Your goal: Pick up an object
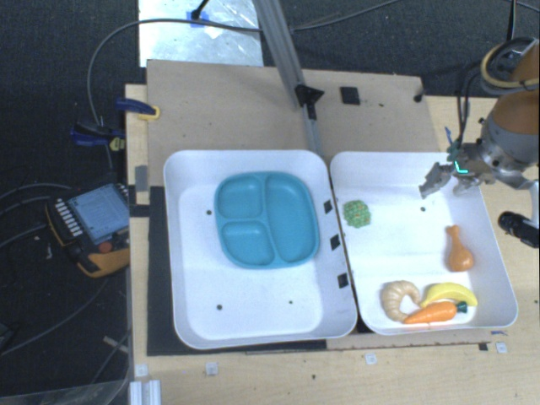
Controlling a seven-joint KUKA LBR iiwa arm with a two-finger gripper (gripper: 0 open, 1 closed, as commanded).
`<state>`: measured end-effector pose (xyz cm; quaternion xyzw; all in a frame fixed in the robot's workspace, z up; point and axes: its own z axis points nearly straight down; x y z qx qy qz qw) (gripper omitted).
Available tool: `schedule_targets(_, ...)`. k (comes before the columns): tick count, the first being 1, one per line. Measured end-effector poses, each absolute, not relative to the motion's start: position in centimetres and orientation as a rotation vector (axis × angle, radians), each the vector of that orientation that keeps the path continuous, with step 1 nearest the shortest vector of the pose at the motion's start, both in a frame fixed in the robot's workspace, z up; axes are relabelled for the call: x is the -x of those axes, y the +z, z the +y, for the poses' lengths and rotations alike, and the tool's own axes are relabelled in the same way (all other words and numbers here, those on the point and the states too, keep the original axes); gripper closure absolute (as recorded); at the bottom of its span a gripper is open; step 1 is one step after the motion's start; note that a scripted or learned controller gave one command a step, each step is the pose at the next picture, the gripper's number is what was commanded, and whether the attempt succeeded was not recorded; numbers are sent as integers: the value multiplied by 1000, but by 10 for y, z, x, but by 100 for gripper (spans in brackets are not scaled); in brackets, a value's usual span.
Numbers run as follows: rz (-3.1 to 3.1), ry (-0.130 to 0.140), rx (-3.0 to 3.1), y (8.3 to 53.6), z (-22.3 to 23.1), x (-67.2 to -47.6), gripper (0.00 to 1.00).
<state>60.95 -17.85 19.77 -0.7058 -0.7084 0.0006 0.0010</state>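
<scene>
Two shallow white plastic bins sit side by side on a tan board, seen from above at a slant. The right bin (pixel 396 251) holds the loose toy foods. A small green broccoli floret (pixel 357 214) with a bumpy, knobbly surface lies alone near the bin's upper left corner. An orange-brown chicken drumstick (pixel 458 249), smooth and pear-shaped with a narrow bone end pointing up, lies toward the right wall. Clustered along the bin's lower right edge are a pale curled croissant (pixel 398 298), a glossy yellow banana (pixel 449 294) and an orange carrot (pixel 431 313) with a dark green tip, the carrot touching the other two. The left bin (pixel 194 310) holds a teal divided plate (pixel 266 219) (three compartments, rounded corners, smooth plastic). The grey arm enters at the upper right of the frame, its orange band visible above the wrist, and angles down and leftward. The gripper (pixel 437 180) hangs over the right bin's upper right area, well apart from every toy; whether its fingers are apart or together cannot be told.
</scene>
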Motion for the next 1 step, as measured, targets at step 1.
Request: schedule_targets(1, -2227, -2, 2217, 199, -178, -611, 0)
